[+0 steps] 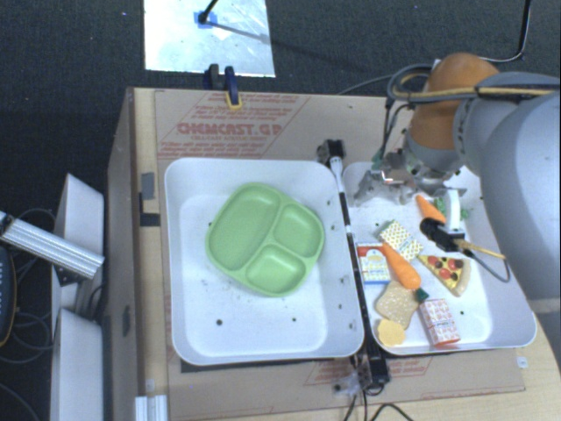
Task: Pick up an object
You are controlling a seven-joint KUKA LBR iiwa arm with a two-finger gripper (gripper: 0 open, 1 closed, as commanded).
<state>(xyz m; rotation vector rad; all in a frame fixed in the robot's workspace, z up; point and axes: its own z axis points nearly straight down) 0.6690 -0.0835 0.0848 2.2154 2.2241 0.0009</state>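
The right bin [501,316] holds several toy foods. An orange carrot [401,266] lies in the middle, with a checkered cracker [395,235] just above it and a pizza slice [447,271] to its right. A blue and red box [373,264] lies by the bin's left wall. Lower down are a bread slice [396,303], a yellow disc [392,331] and a red box [438,321]. My gripper [386,186] hangs over the far left corner of this bin, above the cracker and apart from it. A smaller orange piece [429,209] lies just right of the gripper.
The left bin [202,323] holds a green divided plate [266,238]. A black divider rail [349,235] runs between the bins. The grey arm [517,156] covers the right bin's far right corner. A shiny sheet [209,24] lies on the floor beyond the bench.
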